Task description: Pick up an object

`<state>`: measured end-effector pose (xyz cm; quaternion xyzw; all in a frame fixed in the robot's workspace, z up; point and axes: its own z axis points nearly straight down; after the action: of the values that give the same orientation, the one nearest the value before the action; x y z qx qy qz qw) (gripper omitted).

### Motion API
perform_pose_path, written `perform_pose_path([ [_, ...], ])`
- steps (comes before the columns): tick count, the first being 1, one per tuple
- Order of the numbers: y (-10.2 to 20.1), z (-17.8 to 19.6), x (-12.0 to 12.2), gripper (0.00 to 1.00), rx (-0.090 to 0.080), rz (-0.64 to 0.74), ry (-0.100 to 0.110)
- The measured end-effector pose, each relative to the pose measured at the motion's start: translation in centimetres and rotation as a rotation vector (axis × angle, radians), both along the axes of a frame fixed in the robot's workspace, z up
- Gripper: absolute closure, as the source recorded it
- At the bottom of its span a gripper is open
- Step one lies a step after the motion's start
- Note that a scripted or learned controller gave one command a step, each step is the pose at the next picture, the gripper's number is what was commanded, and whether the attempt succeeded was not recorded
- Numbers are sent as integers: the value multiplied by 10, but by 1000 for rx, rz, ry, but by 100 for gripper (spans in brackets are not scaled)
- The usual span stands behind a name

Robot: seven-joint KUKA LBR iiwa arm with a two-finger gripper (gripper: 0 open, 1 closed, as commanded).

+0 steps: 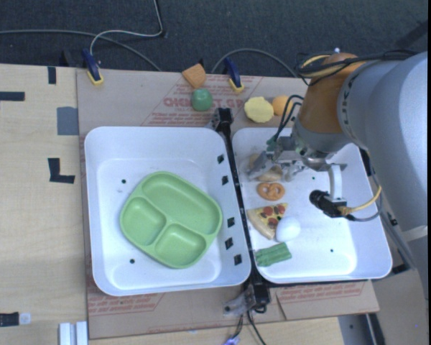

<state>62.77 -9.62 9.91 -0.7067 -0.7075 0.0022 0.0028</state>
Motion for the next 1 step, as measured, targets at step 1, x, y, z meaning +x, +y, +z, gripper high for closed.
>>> perform_pose_path([
  [1, -14, -13, -16, 0, -1, 0, -10],
])
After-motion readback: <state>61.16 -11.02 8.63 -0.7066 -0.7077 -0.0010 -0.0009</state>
